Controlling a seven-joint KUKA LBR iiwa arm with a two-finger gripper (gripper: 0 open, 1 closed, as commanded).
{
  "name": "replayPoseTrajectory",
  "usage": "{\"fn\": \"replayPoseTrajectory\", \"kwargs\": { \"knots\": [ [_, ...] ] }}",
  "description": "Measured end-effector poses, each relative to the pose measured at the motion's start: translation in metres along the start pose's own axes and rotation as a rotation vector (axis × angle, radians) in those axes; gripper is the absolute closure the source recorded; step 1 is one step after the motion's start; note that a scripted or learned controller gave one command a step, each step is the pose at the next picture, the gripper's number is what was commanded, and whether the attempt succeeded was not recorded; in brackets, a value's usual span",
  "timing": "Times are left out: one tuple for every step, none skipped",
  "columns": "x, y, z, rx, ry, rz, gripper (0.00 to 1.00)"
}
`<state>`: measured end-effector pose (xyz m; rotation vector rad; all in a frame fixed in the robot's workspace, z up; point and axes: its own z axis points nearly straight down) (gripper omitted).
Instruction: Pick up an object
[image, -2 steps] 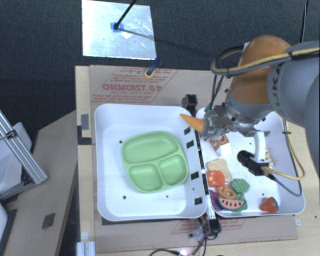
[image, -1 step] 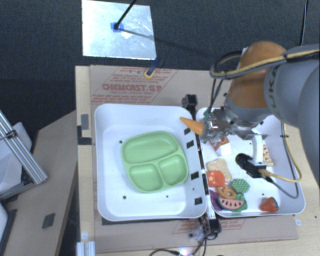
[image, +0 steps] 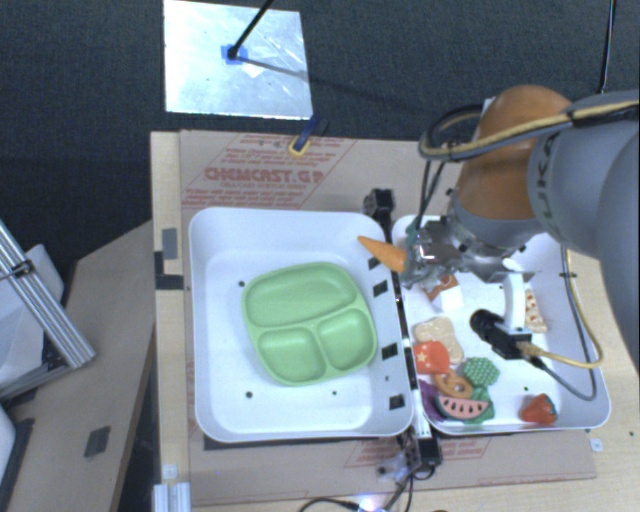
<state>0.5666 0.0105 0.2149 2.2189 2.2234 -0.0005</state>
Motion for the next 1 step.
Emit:
{"fn": "replayPoseTrajectory", "kwargs": {
  "knots": [
    [0.0068, 0.0105, -0.0157, -0.003, 0.001, -0.003, 1.0]
  ]
}}
